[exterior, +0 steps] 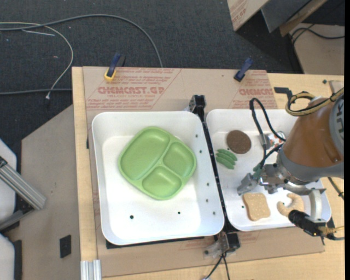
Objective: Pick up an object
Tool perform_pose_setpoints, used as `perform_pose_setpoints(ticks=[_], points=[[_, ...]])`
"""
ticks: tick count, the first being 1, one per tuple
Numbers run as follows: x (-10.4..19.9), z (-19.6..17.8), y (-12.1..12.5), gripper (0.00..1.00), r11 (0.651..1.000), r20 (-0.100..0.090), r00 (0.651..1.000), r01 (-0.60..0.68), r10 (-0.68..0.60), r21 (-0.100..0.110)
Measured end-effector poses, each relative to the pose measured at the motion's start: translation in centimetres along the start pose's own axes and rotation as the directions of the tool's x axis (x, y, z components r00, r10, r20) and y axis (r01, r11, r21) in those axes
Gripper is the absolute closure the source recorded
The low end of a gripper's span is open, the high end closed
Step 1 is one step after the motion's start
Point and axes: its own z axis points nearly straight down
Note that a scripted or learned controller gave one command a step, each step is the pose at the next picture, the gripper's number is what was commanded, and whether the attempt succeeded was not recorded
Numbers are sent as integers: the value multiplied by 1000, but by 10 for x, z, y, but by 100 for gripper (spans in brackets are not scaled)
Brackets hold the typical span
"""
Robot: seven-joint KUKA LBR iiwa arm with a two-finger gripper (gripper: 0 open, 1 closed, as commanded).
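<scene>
Table (164, 82): flat brown board printed with red lettering, fixed at its far edge by two blue clamps, one left (114, 65), one right (243, 69). It carries two shallow white bins side by side, touching along a black centre seam.

Left bin (104, 180): holds one light green divided plate (157, 162) with three compartments, lying flat and turned at an angle, roughly centred. A few small dark dots mark the bin floor near its front and right side.

Right bin (219, 123): holds four small items.
- Round dark brown cookie-like disc (238, 141), towards the far side.
- Green ribbed leaf-like piece (226, 158), just in front and left of the disc, near the centre seam.
- Tan toast-shaped slice (256, 206), near the front wall.
- Pale tan curled piece (286, 205), just right of the toast, partly under the arm's hardware.

Arm (311, 142): grey with an orange band, reaching in from the right over the right bin, trailing black cables. Gripper (257, 180): low over the bin, just above the toast slice and right of the green piece. The state of the jaws cannot be told; nothing is seen between them.

Room: dark grey carpeted floor beyond the table, a thin grey cable looping across it at upper left; cardboard boxes (251, 11) at upper right; metal framing (19, 183) at left edge.
</scene>
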Motion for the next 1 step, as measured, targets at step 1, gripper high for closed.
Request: perform_pose_setpoints(ticks=[1], points=[[0, 45, 1, 0, 1000, 3, 1000, 1, -1, -9]])
